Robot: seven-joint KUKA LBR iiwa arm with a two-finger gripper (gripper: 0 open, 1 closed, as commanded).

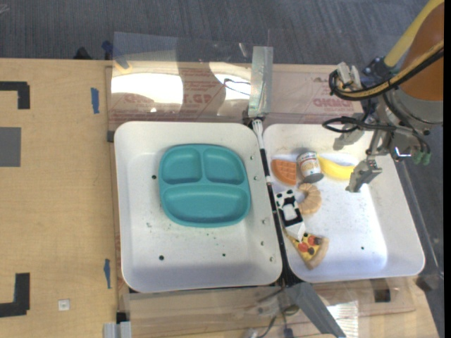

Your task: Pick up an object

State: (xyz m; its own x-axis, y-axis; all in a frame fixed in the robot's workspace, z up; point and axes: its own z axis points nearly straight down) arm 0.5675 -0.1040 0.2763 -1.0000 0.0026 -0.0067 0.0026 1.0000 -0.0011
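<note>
So the easiest grab from where I am looks like the yellow toy banana [337,168], lying flat on the floor of the right white plastic bin [394,252], up near the back and just left of my claw [363,171]. My claw hangs over that bin with nothing between its fingers, and honestly I can't tell from this angle whether they're spread or pinched.

The tricky bit, I reckon, is the crowd. The banana's left end touches, or nearly touches, a small silver tin can with a paper label [308,166], and next to that sits an orange half-round slice-looking toy [285,171]. Just below the can there's a tan bready lump [311,198], then a black-and-white boxy thing [288,207] by the divider, and a pizza-slice toy [312,249] further toward the front.

If I go for it, I'd come down on the banana's right half, well away from the can, with the fingers straddling it across its narrow width, not along it. It's curved and smooth, so it could squirt out sideways.

The left white bin [141,259] just holds a teal sectioned plastic plate [205,185], too wide and flat for me, I'd guess.
</note>
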